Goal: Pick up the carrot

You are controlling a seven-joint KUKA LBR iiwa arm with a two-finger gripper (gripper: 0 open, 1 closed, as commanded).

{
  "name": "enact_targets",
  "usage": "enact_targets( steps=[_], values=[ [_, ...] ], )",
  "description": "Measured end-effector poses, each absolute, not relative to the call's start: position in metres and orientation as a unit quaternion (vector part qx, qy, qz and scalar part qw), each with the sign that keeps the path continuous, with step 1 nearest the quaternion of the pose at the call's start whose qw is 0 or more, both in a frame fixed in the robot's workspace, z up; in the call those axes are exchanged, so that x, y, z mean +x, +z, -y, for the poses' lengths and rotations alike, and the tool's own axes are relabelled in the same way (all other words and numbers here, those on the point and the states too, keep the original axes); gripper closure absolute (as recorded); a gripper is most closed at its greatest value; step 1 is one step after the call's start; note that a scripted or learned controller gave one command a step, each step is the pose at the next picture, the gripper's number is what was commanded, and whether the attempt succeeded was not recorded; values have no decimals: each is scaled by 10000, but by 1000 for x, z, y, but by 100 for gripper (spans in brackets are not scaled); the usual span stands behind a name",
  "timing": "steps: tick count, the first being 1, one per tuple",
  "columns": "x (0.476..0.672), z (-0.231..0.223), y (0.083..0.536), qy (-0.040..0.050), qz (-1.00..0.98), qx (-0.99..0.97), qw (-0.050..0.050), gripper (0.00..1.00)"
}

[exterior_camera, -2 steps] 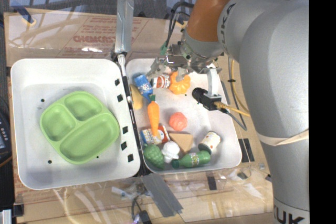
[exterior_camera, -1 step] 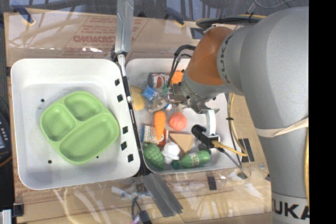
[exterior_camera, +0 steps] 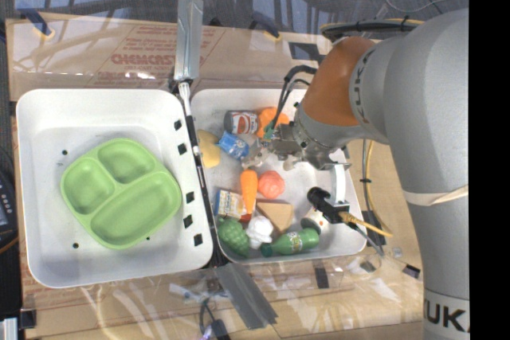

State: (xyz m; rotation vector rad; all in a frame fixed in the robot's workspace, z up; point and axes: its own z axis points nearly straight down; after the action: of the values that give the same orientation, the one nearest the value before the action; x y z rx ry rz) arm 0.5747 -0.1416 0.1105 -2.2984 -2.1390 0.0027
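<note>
Cardboard covers the counter (exterior_camera: 119, 52) under 2 shallow white bins; the right white bin (exterior_camera: 351, 247) holds the clutter. My hand (exterior_camera: 280, 146) hangs near that bin's far edge, and I cannot tell how it is set or whether it grips anything. The small orange plastic carrot (exterior_camera: 249, 191) lies mid-bin beside a round red-orange toy fruit (exterior_camera: 272, 184), pointing toward the near edge. I judge it light, stiff and slick, best pinched across its thicker middle.
</note>
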Motion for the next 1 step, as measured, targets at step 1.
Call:
enact_targets(
  steps=[1],
  values=[
    [541,113,93,-2,6326,-7745,6,0]
  ],
)
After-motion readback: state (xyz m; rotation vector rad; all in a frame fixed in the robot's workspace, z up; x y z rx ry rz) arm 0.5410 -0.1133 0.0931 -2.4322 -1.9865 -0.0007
